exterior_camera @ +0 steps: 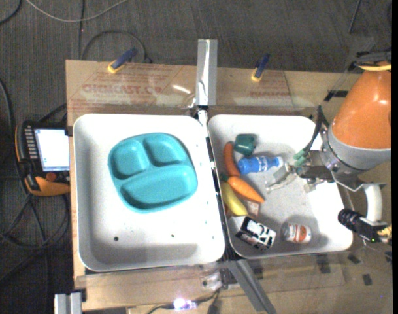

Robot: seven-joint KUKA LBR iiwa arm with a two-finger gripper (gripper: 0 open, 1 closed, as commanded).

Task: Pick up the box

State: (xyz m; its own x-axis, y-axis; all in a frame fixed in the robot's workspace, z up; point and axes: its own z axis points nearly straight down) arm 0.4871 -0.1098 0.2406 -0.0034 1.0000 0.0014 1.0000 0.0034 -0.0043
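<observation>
A small black-and-white box (257, 233) lies near the front edge of the right bin (329, 241). A teal blocky object (246, 142) sits toward the back of the same bin. My gripper (281, 177) reaches in from the right and hangs over the middle of the right bin, just right of the blue bottle (259, 164). It is well behind and to the right of the black-and-white box, and nothing shows held in it.
An orange carrot (245, 188), a second orange piece (230, 159) and a yellow banana (233, 203) lie along the right bin's left side. A small can (297, 232) rests beside the box. The left bin (87, 241) holds a teal divided plate (153, 170).
</observation>
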